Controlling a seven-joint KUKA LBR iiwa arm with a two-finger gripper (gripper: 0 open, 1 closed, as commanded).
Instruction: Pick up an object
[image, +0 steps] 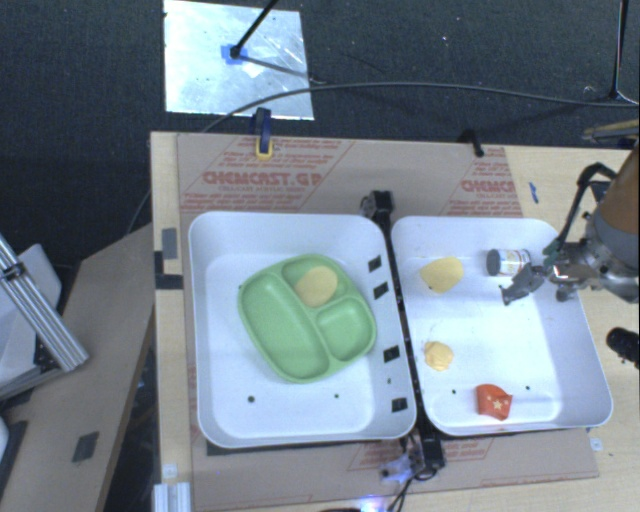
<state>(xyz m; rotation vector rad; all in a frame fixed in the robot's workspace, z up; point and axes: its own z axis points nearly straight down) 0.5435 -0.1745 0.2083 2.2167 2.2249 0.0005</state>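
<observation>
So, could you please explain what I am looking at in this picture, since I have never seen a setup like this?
This is one camera fixed above a bench, looking down at a slant. The grey machine at the right edge is a robot arm; its end effector reaches in over the right bin. Whether its fingers are open or shut is too small to tell, and nothing shows between them.

Two shallow white bins sit side by side. The left bin holds a green divided plate with a yellowish piece in one compartment. The right bin holds a small jar lying on its side close to the end effector, two yellow pieces, and a red piece near the front edge.

The job is to pick up an object.
</observation>
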